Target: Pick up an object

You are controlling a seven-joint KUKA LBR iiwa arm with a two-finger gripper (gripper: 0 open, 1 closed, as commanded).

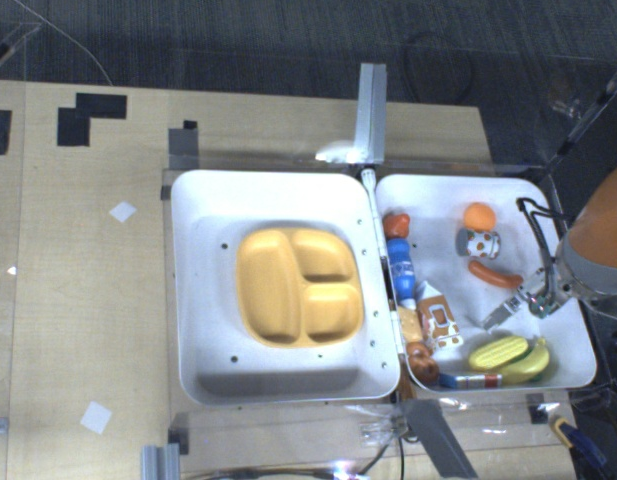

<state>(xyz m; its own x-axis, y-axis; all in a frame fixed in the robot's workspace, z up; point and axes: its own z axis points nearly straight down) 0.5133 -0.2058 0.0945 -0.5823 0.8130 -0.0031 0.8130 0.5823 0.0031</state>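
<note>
Gripper [510, 308] hangs low in the right bin [578, 368], fingers apart, nothing between them, just below the sausage [493, 275] and above the banana [508, 355]. You'd likely find the sausage light, smooth, prone to rolling; pinch it across its middle. Arm slants in from the right, wrist tipped down-left.

The pincer [510, 308] hovered in the right bin [578, 368], just above the banana [508, 354], beside the sausage [494, 275].
</note>
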